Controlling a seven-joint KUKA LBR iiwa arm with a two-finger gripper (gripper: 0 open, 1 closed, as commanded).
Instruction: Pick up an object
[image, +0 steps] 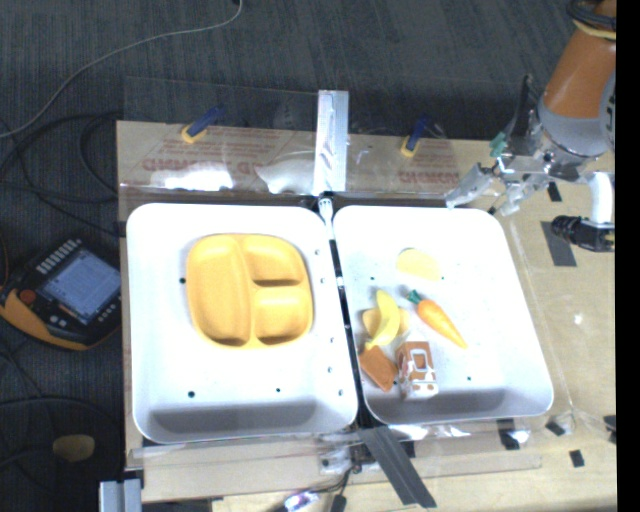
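The right bin (500, 300) holds several toy foods. A pale yellow slice (420, 263) lies toward the back, an orange carrot (438, 318) with a green top at mid-right, and a yellow banana (385, 322) beside it. Near the front lie a brown-orange wedge (377, 368) and a small white and orange block (417, 367). My gripper (485, 195) hovers over the bin's back right corner, well apart from every item. Its two fingers are spread open with nothing between them.
A yellow divided tray (250, 288) sits in the left bin (160, 330). A ridge (335, 300) separates the two bins. A handheld controller (60, 290) lies on the floor at the left. Clamps and crumpled plastic line the back board.
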